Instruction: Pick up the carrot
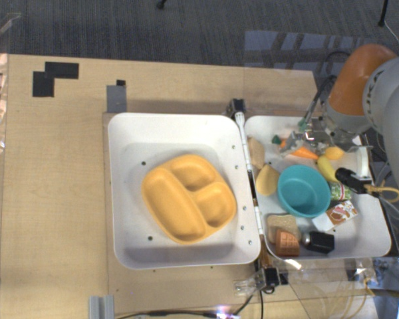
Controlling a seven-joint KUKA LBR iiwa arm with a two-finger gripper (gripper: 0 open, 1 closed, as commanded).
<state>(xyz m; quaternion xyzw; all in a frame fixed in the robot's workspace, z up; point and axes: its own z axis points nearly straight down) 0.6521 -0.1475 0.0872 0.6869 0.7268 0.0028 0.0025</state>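
Overhead, the gripper (304,137) was seen low in the right bin (379,241), just above the carrot (302,154); its finger state could not be told. A teal bowl (304,190) sat nearby.

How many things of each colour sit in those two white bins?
Yellow: 3: divided plastic tray, pear-shaped piece, lemon-like fruit
Orange: 1: carrot
Teal: 1: round bowl
Brown: 1: bread-like block
Black: 1: small block
Total: 7

a lab: 2 bins (179,128) on a cabled bench (53,191).
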